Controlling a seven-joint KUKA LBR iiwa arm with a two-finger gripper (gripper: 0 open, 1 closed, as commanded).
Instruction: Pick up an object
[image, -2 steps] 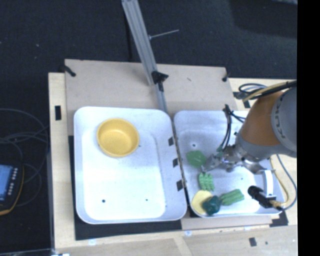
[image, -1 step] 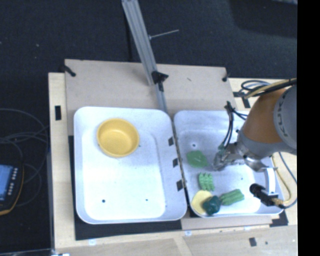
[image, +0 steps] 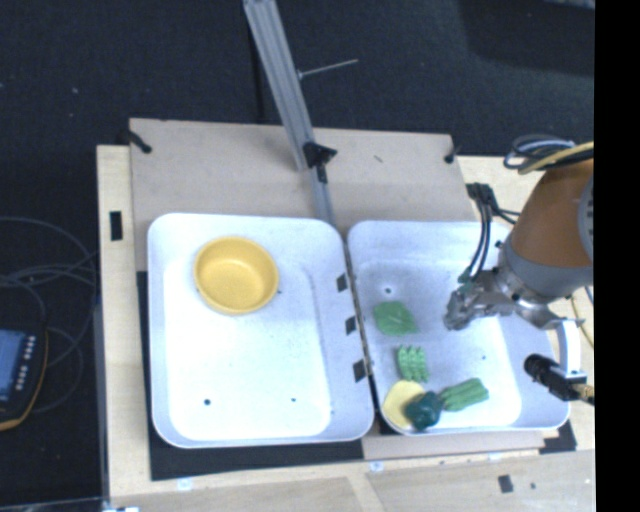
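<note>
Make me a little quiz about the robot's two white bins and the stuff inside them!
1. True or false: the yellow bowl sits in the left bin.
2. Which bin is the gripper over? A) left bin B) right bin
3. Fill in: the small ridged block in the right bin is ____ in colour.

Key: 1 true; 2 B; 3 green.
</note>
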